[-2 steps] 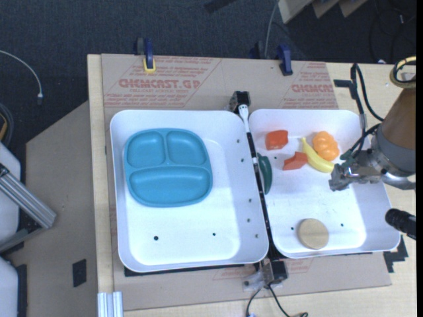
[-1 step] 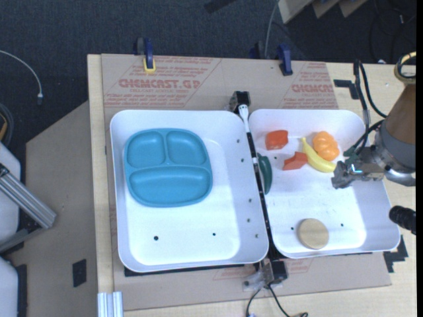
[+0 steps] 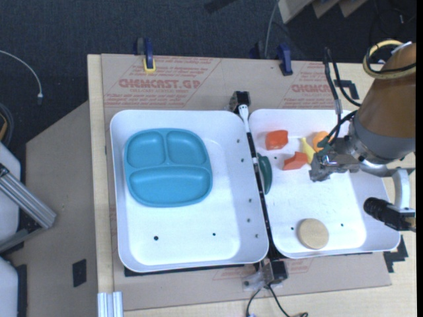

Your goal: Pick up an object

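Note:
In the right bin (image 3: 344,203) lie an orange block (image 3: 277,139), a red-orange wedge (image 3: 295,162), a yellow piece (image 3: 307,148), an orange round thing (image 3: 320,138) partly hidden by the arm, a dark green item (image 3: 265,171) at the bin's left wall, and a tan round disc (image 3: 312,234) near the front. My gripper (image 3: 320,170) hangs low over the bin's middle, just right of the red-orange wedge and yellow piece. Nothing is visible between its fingers.
The left bin (image 3: 185,243) holds a blue divided plate (image 3: 169,166). The arm's grey and orange body (image 3: 390,111) covers the right bin's far right side. Clamps (image 3: 149,59) and cables sit along the bench's back edge.

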Tool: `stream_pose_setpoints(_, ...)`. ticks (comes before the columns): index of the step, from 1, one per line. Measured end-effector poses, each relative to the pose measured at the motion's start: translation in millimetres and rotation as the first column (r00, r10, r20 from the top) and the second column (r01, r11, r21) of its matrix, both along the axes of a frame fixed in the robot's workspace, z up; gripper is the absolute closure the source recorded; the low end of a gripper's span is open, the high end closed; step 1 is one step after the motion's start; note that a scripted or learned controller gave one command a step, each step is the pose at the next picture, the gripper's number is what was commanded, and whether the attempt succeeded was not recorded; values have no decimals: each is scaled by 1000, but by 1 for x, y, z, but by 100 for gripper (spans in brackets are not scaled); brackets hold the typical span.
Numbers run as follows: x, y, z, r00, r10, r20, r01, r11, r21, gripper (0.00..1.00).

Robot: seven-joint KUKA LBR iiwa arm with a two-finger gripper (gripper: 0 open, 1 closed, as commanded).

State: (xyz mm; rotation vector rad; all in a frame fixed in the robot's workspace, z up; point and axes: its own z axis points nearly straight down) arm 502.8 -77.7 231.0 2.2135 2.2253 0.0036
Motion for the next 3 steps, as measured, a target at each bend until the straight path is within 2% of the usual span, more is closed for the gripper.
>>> stream_pose_setpoints(1,5,53,3,1000,1,-1,-1,1000,1,100)
stream_pose_setpoints(2,26,95,-5,1000,0,-1,0,1000,0,100)
stream_pose_setpoints(3,37,143,3,1000,1,-1,-1,1000,2,100)
